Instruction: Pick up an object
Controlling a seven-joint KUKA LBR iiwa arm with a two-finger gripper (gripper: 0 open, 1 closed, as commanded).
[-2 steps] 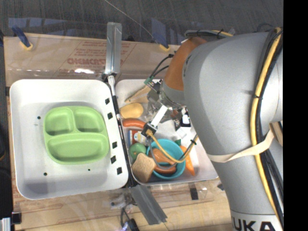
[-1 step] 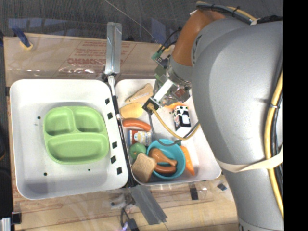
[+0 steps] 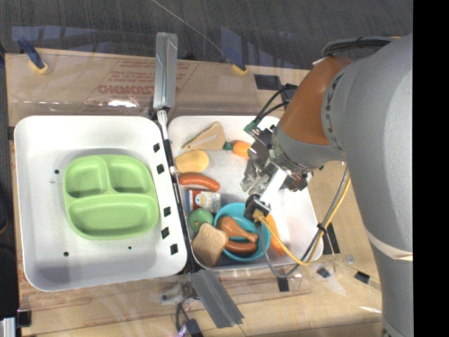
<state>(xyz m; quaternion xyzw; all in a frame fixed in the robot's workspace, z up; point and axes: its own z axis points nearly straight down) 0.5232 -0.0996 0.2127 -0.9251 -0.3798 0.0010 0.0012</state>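
Note:
The right bin holds several toy foods: a tan wedge, a small carrot, a yellow lemon-like piece, a red sausage, a small can, a green apple and a bread slice. A blue bowl at the bin's front carries another sausage. My gripper hangs low over the middle of this bin, just above the bowl's far rim and right of the can.
The left bin bears a green divided plate. An orange piece lies right of the bowl. The arm's bulk covers the right bin's right side. A grey divider bar stands between the bins at the back.

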